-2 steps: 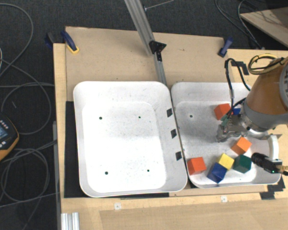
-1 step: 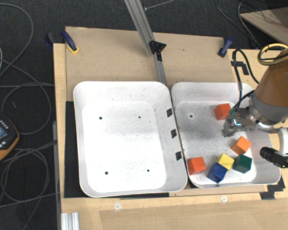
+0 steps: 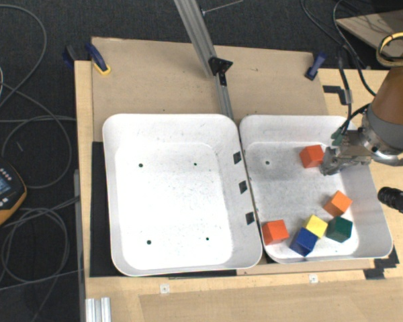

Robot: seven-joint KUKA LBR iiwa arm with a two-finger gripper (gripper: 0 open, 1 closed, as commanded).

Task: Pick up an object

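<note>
- the arm [image 3: 389,113] reaches in from the right, wrist bent low over the right bin [image 3: 282,129].
- the tool [image 3: 330,163] sits just beside an orange-red cube [image 3: 311,155]; its grip state cannot be told.

My hand [image 3: 330,161] is hovering in the right bin [image 3: 282,129], just beside an orange block [image 3: 311,156]. Orange [image 3: 275,231], blue [image 3: 303,241], yellow [image 3: 316,225], green [image 3: 339,229] and orange [image 3: 337,202] blocks are lying near the front wall.
</note>
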